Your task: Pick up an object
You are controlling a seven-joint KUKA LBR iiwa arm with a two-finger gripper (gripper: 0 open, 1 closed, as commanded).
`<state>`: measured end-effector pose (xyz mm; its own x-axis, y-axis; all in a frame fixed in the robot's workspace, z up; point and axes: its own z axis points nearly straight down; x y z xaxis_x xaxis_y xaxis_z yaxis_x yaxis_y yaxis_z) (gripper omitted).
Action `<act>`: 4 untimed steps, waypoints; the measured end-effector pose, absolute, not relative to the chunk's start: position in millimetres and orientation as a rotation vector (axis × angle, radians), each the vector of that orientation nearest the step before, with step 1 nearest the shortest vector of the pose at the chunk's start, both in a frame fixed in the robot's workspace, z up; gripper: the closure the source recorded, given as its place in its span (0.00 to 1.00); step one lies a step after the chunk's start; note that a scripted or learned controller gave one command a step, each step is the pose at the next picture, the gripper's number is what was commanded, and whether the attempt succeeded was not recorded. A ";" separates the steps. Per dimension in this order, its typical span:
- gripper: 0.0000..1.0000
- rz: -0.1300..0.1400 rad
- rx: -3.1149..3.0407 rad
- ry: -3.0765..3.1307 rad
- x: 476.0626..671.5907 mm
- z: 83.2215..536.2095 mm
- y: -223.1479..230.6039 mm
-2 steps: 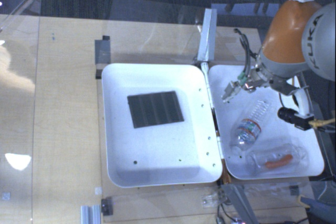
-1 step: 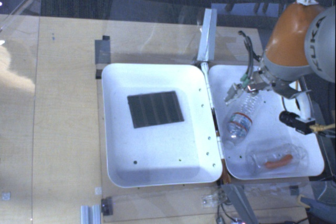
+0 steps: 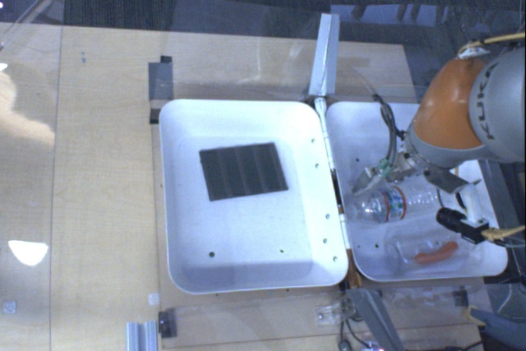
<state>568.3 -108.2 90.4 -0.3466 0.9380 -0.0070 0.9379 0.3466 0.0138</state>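
In the camera view, the grey arm (image 3: pixel 485 107) with its orange band is reaching in from the right and hanging over the right bin (image 3: pixel 353 131). The gripper (image 3: pixel 386 170) is sitting low beneath the wrist, just above a clear plastic bottle (image 3: pixel 393 204) that is lying on its side near the middle of that bin. How the gripper is set cannot be told from here, nor whether it is touching the bottle. A clear cup (image 3: pixel 411 251) holding something orange-red is lying toward the bin's near edge, close to the bottle. In the left bin (image 3: pixel 246 267), a dark ridged rectangular pad (image 3: pixel 244 170) is lying flat, well apart from the arm.
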 end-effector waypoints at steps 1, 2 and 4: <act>0.00 0.009 1.765 2.578 492.0 90.9 -152.3; 0.00 0.016 1.862 2.507 497.0 90.9 -96.9; 0.00 0.016 1.896 2.477 493.9 91.0 -91.3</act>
